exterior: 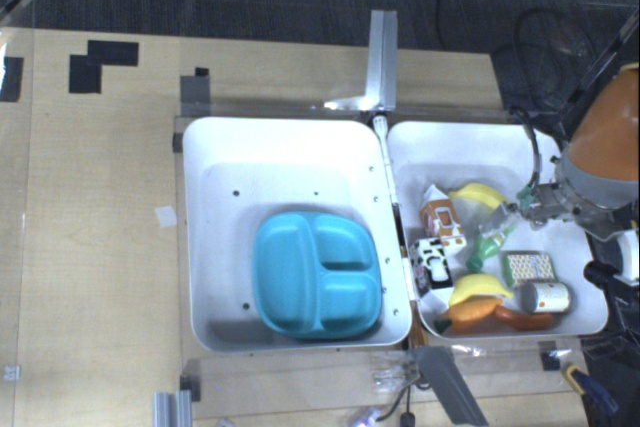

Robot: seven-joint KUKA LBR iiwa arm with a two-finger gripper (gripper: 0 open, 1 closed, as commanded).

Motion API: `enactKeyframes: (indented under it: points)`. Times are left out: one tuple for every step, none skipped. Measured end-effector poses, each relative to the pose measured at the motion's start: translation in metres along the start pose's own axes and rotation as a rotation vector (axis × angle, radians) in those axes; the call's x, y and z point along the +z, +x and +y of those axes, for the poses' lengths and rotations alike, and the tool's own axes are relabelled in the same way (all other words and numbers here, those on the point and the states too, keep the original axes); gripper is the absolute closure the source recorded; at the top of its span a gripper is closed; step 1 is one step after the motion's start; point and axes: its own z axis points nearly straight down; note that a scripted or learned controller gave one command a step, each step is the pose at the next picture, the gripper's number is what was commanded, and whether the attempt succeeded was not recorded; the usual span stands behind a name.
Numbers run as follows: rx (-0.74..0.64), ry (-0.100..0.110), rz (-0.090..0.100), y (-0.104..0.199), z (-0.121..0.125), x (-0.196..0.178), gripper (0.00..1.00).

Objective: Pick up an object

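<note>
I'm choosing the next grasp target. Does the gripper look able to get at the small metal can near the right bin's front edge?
Probably yes. The can lies on top with nothing over it, and the gripper hovers above the same right bin. The patterned packet beside it leaves little room.

One fixed camera looks down on me at a slant from above the bench point(90, 215), far enough to take in both white bins point(290, 140); my arm point(605, 145) enters from its right.
</note>
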Motion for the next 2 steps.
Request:
enactKeyframes:
  points:
    - [0.384, 0.002, 0.001, -0.0204, 0.0033, 0.0324, 0.0]
    - [0.381, 0.003, 0.002, -0.0197, 0.0038, 0.0239, 1.0]
